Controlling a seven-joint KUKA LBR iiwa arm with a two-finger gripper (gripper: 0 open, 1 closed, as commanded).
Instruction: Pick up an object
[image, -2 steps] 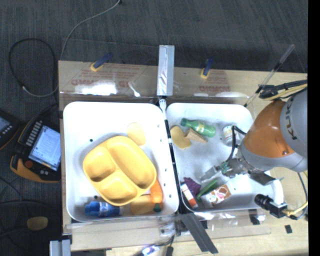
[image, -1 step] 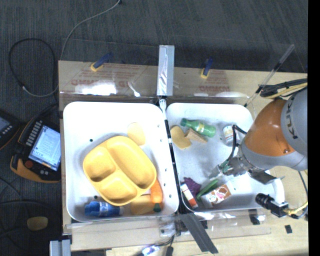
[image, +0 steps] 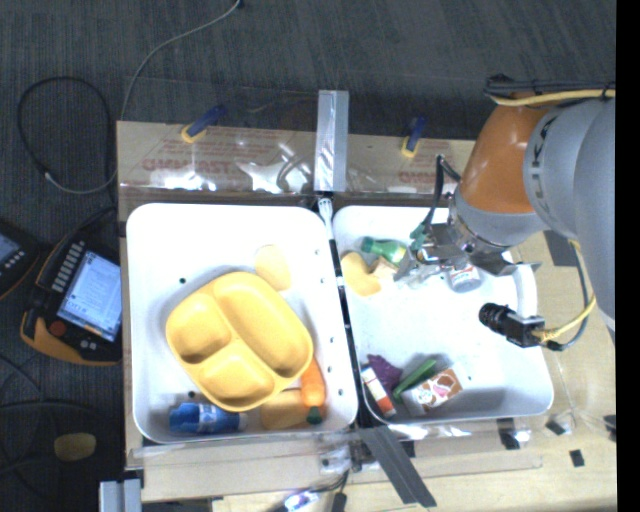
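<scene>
Fingers first: you cannot tell from this slanted view how they stand, because the gripper (image: 432, 250) is a small dark cluster under the orange-banded wrist, low over the back of the right bin (image: 500, 395). Just to its left you see a green object (image: 383, 247) and, nearer the divider, a pale yellow object (image: 360, 274); whether the gripper touches either is unclear. Along the right bin's front wall lie a purple item (image: 383, 367), a green stick-like piece (image: 418, 375) and a small red-and-white carton (image: 437, 390). Look at the left bin (image: 160, 240) and you find a yellow compartment tray (image: 240, 340), an orange carrot (image: 313, 385) at its right edge, and a blue object (image: 200, 418) at the front.
</scene>
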